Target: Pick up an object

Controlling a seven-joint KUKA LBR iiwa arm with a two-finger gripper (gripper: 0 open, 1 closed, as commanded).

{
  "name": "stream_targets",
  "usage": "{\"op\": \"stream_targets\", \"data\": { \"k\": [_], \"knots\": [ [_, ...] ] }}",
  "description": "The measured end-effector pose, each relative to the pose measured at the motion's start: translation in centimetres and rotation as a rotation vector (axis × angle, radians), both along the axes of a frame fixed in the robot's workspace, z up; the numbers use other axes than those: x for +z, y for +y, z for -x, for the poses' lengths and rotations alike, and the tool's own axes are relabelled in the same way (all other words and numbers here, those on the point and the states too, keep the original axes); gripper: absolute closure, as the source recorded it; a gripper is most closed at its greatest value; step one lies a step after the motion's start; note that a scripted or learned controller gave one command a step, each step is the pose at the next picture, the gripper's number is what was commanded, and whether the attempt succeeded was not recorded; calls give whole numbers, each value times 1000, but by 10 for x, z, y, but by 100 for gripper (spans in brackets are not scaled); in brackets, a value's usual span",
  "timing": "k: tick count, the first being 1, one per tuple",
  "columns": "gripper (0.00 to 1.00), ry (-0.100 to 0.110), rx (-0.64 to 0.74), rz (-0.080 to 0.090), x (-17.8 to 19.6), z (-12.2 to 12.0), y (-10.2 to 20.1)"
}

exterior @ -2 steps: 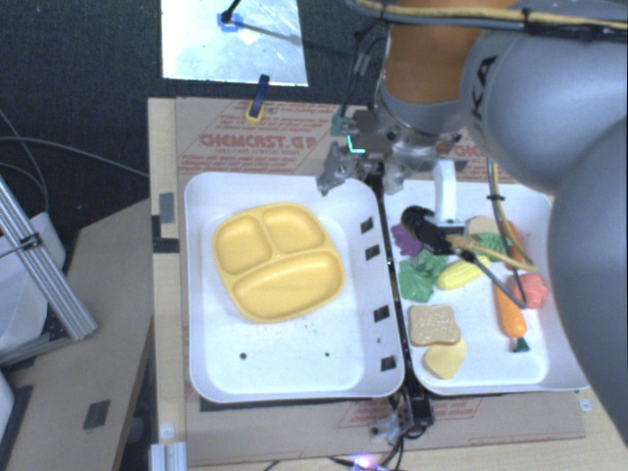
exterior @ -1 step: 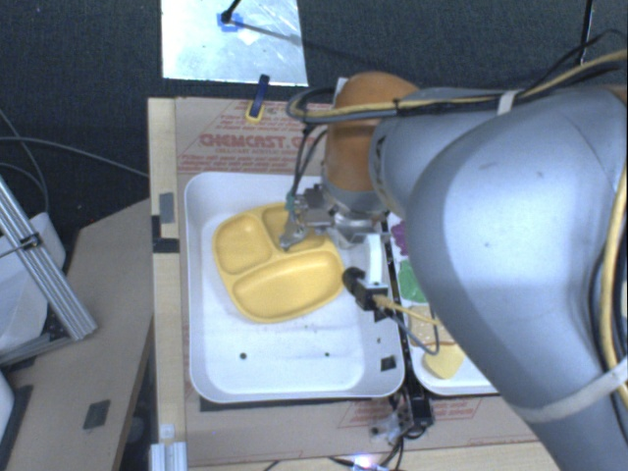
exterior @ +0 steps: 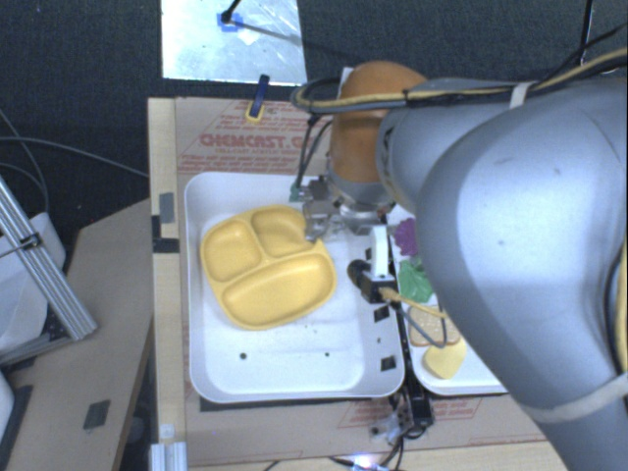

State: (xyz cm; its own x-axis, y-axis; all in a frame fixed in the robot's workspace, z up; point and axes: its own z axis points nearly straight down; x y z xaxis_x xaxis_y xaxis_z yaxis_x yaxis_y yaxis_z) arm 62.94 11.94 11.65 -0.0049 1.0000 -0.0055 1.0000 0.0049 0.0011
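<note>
One grey arm (exterior: 510, 224) takes up most of the right half of the camera view, its thick rounded links reaching in over the bins, with the orange band (exterior: 368, 116) showing above the wrist. Under everything lies the bench (exterior: 108, 292), pale tan, and on it a cardboard sheet (exterior: 235, 140) with red print along its far edge. A silver foil-like sheet (exterior: 234, 27) lies beyond the cardboard on the dark floor.

On the cardboard sit the two white bins, side by side. The left bin (exterior: 285, 361) is in plain sight. The right bin (exterior: 471, 385) is mostly covered by the arm, so that just its left strip and near corner can be seen.

A yellow divided plate (exterior: 265, 273) lies flat in the far half of the left bin, with two small compartments at its far side and one large compartment nearer the camera. The near half of this bin's floor is bare white, with a few dark specks.

The gripper (exterior: 319, 219) is low over the far right edge of the plate, at the corner of one small compartment. Whether it is wide, narrow or touching the plate cannot be told from this angle, and nothing is seen gripped in it.

Along the visible strip of the right bin lie four small things, from far to near: a purple piece (exterior: 404, 234), a green piece (exterior: 414, 281), a tan flat piece (exterior: 432, 327) and a pale yellow piece (exterior: 444, 361). The tan and yellow pieces touch.
</note>
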Motion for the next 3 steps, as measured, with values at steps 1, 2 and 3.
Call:
{"op": "stream_targets", "data": {
  "k": [1, 2, 3],
  "knots": [
    [100, -10, -4, -7, -9, 8, -5],
    [100, -11, 0, -7, 2, 7, -4],
    [100, -13, -2, -4, -10, 0, 1]
  ]
}}
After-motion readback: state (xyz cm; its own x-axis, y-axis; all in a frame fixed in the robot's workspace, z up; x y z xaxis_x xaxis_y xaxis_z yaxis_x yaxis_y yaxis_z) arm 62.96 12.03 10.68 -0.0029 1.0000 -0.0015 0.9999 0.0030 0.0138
